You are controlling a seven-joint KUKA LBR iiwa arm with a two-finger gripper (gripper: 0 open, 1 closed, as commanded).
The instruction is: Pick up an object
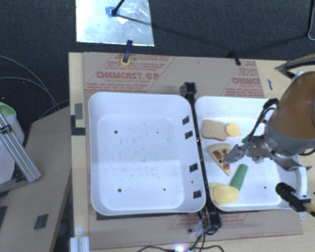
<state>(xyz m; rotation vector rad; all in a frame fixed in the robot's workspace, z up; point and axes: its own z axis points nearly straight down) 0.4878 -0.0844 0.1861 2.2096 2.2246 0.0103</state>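
Note:
The right bin holds a toast slice, a small yellow round piece, a pizza slice, a green cylinder and a pale yellow lump. My gripper reaches in from the right and sits low over the pizza slice, its dark fingertips at the slice's right edge. The green cylinder lies just below the fingers. The arm's grey wrist and orange band cover the bin's right part.
The left bin stands beside the right one, with a black divider clamp between them. Cardboard lies under both bins. A metal frame stands at the far left, off the bench.

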